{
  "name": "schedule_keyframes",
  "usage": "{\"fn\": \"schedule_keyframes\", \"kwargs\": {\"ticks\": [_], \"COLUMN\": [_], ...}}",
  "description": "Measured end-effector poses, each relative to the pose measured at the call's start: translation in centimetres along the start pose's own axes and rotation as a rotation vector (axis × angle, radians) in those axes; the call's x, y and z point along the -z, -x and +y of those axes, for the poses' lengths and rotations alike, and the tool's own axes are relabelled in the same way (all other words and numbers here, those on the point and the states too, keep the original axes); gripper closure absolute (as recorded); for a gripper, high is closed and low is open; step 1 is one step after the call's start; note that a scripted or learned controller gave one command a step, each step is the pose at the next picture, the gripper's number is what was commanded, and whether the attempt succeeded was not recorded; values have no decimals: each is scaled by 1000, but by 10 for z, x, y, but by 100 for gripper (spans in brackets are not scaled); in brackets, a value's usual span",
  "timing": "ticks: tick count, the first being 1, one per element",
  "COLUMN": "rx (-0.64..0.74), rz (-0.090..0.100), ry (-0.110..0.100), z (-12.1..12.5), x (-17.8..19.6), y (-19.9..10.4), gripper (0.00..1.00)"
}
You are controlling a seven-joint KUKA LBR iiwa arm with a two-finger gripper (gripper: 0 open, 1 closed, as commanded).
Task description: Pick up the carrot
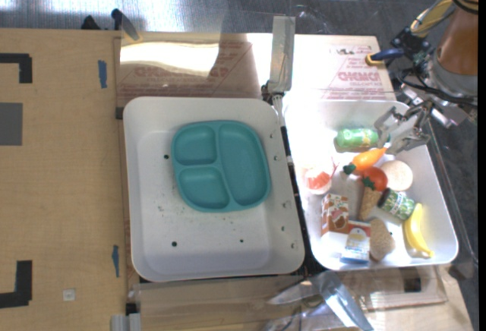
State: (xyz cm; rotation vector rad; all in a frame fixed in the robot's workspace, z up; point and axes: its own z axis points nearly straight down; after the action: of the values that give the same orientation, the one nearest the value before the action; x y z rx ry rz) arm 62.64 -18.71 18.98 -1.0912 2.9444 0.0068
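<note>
Nearest, the right bin [444, 242] is holding a banana [415, 232], small cartons [335, 214] and a jar [398, 205]. Mid-bin, the carrot [367, 158] is lying beside a green can [355, 139]. The left bin [144, 193] is holding a teal divided plate [221, 164]. The gripper [404, 128] is hovering open just beside the carrot, gripping nothing.

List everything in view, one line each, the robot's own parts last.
Bins: two, white, side by side.
Plate: one, teal, three compartments, left bin.
Carrot: one, orange, right bin, beside the gripper.
Bottle: one, green, right bin, back.
Banana: one, yellow, right bin, front right.
Carton: one, red and white, right bin, front.
Cardboard sheet: one, tan, left of bins.
Gripper: one, metallic, over right bin.
Arm: one, orange band, right.
</note>
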Motion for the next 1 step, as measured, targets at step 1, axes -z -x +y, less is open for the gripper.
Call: {"fn": "schedule_keyframes", "kwargs": {"ticks": [1], "rx": [234], "rz": [-5], "ry": [-13], "z": [-48], "x": [52], "y": [1], "gripper": [100]}}
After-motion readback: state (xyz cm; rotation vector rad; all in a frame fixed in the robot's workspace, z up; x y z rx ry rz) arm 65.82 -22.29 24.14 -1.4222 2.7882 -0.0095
